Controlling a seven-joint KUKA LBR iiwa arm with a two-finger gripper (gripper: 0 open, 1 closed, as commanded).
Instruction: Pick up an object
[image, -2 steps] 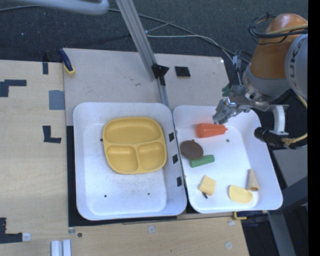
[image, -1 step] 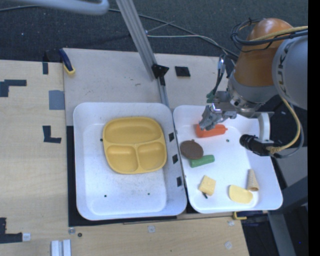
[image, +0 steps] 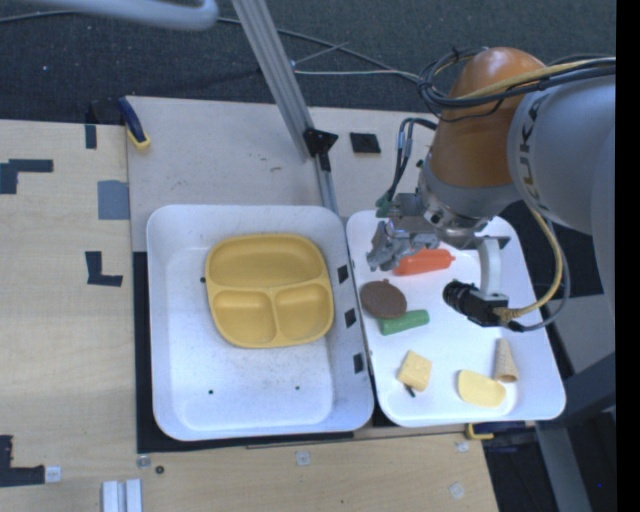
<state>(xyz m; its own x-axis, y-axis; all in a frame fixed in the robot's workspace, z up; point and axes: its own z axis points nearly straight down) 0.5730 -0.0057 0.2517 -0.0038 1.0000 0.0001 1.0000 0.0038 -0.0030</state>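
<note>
The right bin (image: 540, 395) holds small food items: an orange carrot (image: 425, 262), a brown round cookie (image: 382, 298), a green bean-shaped piece (image: 403, 321), a yellow cheese block (image: 415, 370), a yellow slice (image: 481, 389) and a tan cone (image: 505, 359). My gripper (image: 385, 248) hangs low over the bin's upper left, just left of the carrot and above the cookie. Nothing shows between its fingers.
The left bin (image: 180, 400) holds a yellow divided plate (image: 269, 288). A metal pole (image: 290, 90) rises at the back between the bins. The arm's black cable fitting (image: 472, 302) hangs over the middle of the right bin.
</note>
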